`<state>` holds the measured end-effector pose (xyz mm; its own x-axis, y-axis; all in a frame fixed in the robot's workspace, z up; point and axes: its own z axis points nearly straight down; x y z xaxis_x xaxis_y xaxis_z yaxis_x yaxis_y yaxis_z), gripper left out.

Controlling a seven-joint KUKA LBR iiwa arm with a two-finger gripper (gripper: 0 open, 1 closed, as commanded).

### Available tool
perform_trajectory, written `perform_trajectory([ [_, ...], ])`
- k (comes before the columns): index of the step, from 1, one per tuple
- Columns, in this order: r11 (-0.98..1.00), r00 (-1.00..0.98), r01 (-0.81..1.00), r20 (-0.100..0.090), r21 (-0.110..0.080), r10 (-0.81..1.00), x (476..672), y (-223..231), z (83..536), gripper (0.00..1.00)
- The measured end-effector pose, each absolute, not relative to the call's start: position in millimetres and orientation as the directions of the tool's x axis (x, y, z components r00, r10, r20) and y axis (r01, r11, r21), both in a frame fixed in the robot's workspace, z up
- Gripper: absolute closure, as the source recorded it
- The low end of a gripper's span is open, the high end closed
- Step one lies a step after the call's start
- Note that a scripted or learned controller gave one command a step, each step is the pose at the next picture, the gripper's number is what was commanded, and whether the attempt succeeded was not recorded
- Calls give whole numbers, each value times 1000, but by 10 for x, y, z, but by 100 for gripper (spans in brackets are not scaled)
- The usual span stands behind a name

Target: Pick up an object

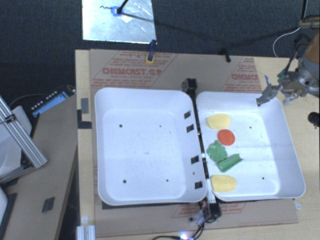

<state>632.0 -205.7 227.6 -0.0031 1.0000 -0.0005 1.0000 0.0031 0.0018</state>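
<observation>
The right bin (280, 134) holds several small objects along its left side: a yellow piece (218, 121) at the top, a red disc (226, 137) below it, a green leafy piece (222, 156), and another yellow piece (223, 183) at the bottom. My gripper (275, 97) hangs over the bin's upper right corner, well to the right of these objects. Its fingers (263, 99) stand apart with nothing between them.
The left bin (145, 144) lies beside the right one, with a black divider (197, 134) between them. Both rest on a cardboard sheet (130, 69). A shiny metal plate (117, 11) lies at the back, and cables run across the top right.
</observation>
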Motion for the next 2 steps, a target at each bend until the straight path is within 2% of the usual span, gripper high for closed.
perform_trajectory([
  [1, 9, -9, 1000, 3, -2, 1000, 6287, -1315, 1380, 0],
  [2, 5, -5, 1000, 0, 3, 1000, 6199, -1042, 849, 0],
])
